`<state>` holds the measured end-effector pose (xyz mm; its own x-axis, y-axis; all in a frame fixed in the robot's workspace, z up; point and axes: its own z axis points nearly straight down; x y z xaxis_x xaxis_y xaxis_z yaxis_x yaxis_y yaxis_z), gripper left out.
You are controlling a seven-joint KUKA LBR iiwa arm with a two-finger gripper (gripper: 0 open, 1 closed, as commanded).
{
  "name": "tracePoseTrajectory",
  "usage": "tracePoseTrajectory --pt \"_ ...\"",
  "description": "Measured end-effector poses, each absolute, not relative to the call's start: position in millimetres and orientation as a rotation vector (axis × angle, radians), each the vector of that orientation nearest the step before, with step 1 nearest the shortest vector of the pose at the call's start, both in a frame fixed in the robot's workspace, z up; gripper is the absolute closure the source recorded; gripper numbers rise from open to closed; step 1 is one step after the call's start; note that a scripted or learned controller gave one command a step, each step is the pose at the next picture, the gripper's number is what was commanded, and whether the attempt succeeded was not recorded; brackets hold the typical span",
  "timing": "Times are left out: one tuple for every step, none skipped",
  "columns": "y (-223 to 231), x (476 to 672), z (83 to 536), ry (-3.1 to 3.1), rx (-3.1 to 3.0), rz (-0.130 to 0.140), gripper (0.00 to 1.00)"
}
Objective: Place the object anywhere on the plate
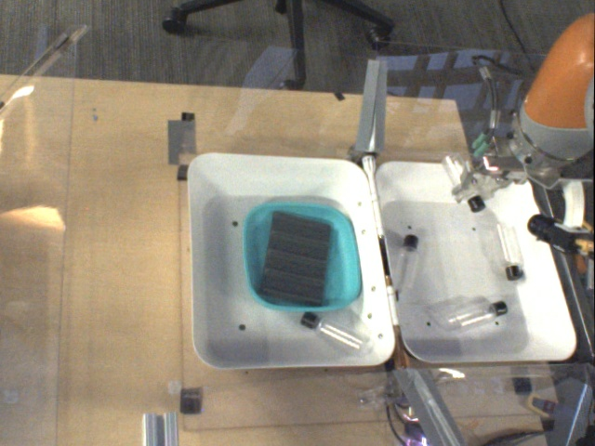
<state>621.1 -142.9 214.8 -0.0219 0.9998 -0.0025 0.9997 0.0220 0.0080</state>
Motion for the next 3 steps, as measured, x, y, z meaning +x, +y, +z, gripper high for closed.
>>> tracePoseTrajectory --pt "-79.7 577.4 184.8 2.260 2.178 0.004 1.00" --pt "-14.0 601.2 191.8 2.412 2.004 0.008 1.00" --pt "-14.3 601.2 191.8 2.412 2.004 0.008 0.00"
